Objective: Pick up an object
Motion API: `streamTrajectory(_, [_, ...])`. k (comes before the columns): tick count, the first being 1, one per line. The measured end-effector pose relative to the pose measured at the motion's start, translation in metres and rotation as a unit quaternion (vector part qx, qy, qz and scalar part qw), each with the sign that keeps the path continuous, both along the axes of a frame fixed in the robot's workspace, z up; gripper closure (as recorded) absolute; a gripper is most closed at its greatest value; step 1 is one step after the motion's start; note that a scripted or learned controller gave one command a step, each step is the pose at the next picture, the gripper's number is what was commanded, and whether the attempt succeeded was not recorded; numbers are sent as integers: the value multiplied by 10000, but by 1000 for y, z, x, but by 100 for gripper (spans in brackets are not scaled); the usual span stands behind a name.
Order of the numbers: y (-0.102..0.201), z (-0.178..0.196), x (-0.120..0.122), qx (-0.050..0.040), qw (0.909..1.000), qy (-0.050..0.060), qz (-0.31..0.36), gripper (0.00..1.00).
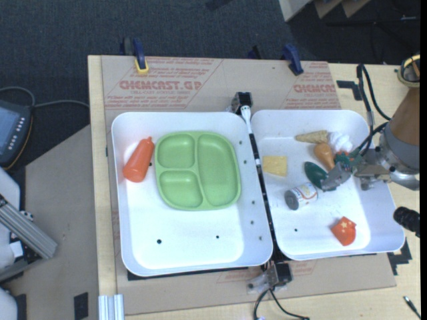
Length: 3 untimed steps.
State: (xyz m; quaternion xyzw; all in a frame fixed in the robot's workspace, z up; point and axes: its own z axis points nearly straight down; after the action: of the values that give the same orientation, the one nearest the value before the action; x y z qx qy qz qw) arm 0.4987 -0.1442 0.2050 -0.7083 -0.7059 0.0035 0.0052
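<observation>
Currently | dark green object (315, 172) seen just left of the tool (335, 177), touching or nearly so | tool's opening and grasp cannot be told.

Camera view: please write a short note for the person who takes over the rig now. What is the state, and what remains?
End effector: low in the right bin, beside the dark green piece; its grip cannot be judged.
Right bin: yellow block, small can, red piece, ice cream cone, orange piece.
Left bin: green divided plate, orange bottle.
Done: nothing visibly lifted.
Left: pick up one object.
</observation>
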Motion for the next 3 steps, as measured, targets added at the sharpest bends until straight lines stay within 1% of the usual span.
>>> streamTrajectory(1, [0,6,3,-12,10000,-64,16,0])
streamTrajectory(2, [0,-58,3,2,10000,-23,13,0])
streamTrajectory(3, [-2,-101,3,1,10000,-32,13,0])
